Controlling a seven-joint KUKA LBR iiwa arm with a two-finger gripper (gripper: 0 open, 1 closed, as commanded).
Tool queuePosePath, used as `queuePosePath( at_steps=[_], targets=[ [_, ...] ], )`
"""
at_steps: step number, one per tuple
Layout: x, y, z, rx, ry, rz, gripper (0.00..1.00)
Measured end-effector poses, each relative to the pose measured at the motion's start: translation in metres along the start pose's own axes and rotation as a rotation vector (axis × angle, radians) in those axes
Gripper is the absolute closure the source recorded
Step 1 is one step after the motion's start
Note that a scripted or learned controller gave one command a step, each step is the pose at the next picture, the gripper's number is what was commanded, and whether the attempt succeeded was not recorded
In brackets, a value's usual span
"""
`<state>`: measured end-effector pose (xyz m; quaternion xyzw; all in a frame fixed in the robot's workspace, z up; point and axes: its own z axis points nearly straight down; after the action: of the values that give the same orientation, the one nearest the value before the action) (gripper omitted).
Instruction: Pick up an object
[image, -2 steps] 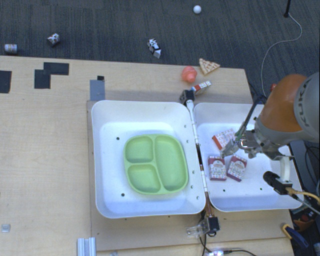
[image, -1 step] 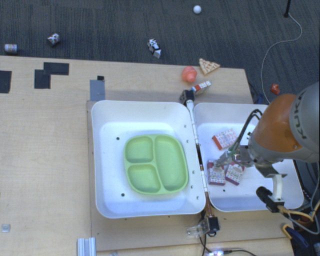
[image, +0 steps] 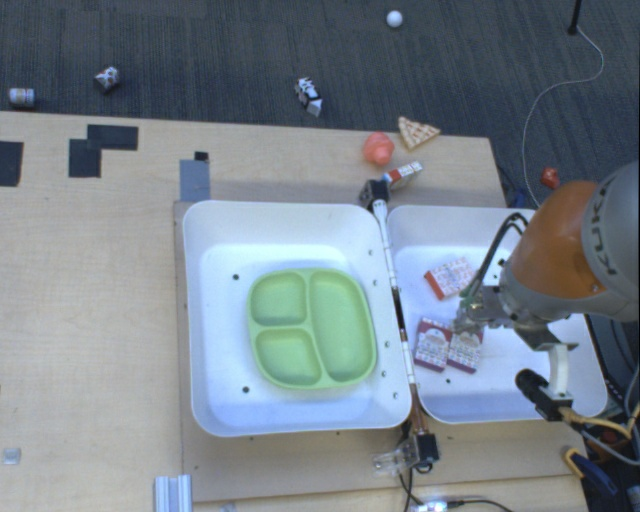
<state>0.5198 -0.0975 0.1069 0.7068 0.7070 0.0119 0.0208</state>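
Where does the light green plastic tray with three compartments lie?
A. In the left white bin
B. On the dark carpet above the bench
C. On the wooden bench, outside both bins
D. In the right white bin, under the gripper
A. The light green plastic tray with three compartments rests flat in the middle of the left white bin, while the gripper is over the small red and white packets in the right white bin.

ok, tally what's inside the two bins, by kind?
Green divided tray, left bin: 1
Small red-and-white packets, right bin: 3, one further back, two side by side under the gripper
Total: 4
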Motion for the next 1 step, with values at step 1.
queuePosePath(
  at_steps=[1],
  targets=[
    [-0.0212,0.07,-0.0717,0.04,0.012,-0.004,1.0]
  ],
)
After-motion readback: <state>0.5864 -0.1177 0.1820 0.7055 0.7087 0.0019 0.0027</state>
